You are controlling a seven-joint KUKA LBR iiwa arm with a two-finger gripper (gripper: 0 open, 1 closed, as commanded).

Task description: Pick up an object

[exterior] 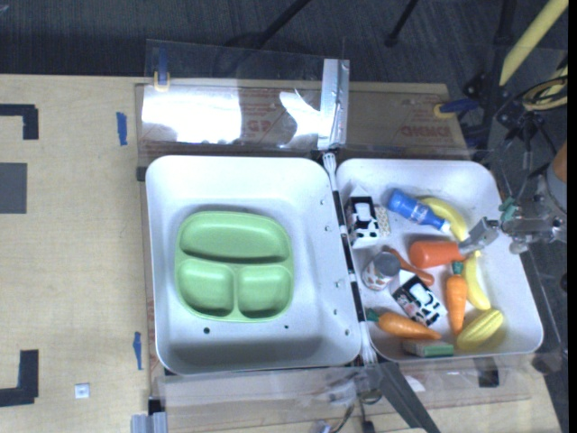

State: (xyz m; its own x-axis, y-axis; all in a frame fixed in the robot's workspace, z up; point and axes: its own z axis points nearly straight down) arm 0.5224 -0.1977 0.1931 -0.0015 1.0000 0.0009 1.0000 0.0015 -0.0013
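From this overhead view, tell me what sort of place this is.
Probably a robotics lab's picking bench: two white bins, one holding a green divided tray, the other toy food such as carrots, beside tripod legs.

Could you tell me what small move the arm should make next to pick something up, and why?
Probably lower the hand a little toward the carrot just to its left in the right bin. The hand sits over that bin's right side, nothing shows between its fingers, and that carrot lies on top of the pile, nearest the hand.
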